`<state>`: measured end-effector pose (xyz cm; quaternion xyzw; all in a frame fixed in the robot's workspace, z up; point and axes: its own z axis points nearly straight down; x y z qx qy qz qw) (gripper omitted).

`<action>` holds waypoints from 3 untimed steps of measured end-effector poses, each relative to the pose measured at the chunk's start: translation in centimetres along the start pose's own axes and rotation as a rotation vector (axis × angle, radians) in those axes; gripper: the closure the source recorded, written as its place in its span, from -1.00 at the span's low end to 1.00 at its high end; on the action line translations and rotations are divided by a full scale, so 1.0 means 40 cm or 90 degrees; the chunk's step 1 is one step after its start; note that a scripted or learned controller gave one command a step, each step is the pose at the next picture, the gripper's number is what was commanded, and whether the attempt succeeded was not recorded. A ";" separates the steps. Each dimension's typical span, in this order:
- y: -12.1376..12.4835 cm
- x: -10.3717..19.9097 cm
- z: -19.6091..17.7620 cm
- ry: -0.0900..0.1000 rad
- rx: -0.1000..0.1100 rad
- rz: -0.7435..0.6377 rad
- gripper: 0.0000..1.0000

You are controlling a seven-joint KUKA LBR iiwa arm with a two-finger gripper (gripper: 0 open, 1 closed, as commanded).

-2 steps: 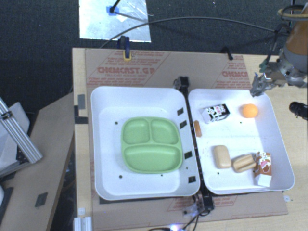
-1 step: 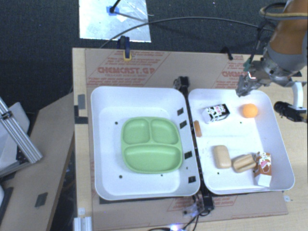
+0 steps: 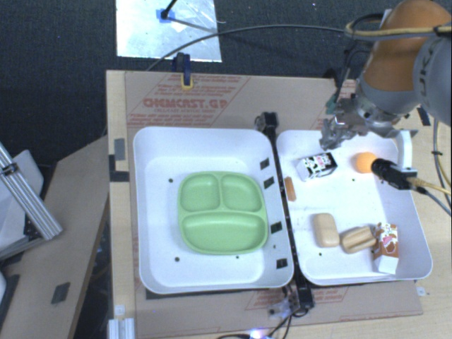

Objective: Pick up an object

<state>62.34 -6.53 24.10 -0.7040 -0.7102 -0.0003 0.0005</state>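
White bins (image 3: pixel 212 136) on bench; arm slants from right, pincer (image 3: pixel 332 138) above black-white carton (image 3: pixel 316 166), grip state unclear.

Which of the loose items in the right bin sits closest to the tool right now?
The small black-and-white carton, lying just below the tool near the bin's top left. The orange ball is farther right; the tan pieces are lower.

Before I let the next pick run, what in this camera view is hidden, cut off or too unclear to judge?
- Gripper: small and dark over the right bin; open or shut cannot be told.
- Black-and-white carton: whether the gripper touches it or hangs above it is unclear from this slanted view.
- Arm: cut off by the right edge.
- Orange ball: its right side is partly covered by a black fitting.
- Carton printing: too small to read.
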 end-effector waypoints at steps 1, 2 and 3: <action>-0.036 0.142 -0.007 0.000 0.000 -0.001 1.00; -0.041 0.270 0.029 0.001 0.000 -0.001 1.00; -0.055 0.406 0.007 0.001 -0.001 -0.001 1.00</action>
